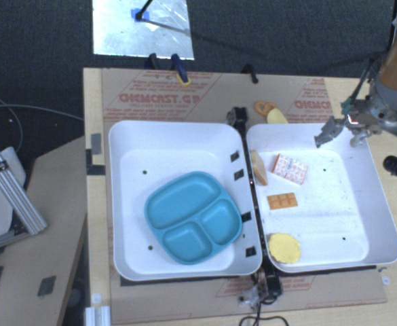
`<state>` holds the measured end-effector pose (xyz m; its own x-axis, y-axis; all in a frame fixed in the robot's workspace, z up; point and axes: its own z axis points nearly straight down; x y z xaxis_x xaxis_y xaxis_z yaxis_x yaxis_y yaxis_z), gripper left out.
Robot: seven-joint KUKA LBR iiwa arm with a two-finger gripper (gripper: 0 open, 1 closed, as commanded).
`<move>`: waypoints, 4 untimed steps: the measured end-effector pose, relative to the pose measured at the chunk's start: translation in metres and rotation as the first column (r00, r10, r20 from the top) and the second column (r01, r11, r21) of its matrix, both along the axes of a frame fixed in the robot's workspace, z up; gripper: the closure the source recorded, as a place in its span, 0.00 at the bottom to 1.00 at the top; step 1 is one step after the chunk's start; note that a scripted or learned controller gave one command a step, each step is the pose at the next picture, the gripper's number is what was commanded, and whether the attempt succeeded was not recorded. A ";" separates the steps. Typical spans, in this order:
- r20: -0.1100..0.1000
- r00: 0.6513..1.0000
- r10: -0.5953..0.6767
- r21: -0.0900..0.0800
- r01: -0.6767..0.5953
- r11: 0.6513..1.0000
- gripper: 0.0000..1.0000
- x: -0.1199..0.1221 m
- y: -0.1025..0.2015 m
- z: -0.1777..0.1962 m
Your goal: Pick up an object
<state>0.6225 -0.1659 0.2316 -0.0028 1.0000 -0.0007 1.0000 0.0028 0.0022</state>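
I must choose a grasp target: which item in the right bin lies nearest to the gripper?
The red-and-white patterned packet. It lies highest in the right bin, closest to the gripper; the orange cracker and yellow round piece lie further down.

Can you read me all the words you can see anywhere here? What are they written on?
"CHEMCAST GP" in red, on the brown paper sheet under the bins, left of the middle.
The same red print, turned another way, on that sheet near the right bin: too blurred to be sure.
Faint red print along the sheet's front edge: too blurred to read.
The small red-and-white packet has a pattern, but no words I can read.
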 end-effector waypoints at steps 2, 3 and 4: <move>0.009 1.000 0.010 0.002 -0.010 1.000 0.00 0.003 0.147 0.309; -0.014 1.000 0.007 0.002 -0.007 1.000 0.00 -0.041 0.262 0.051; 0.001 1.000 -0.003 0.001 0.003 1.000 0.00 0.002 0.219 -0.029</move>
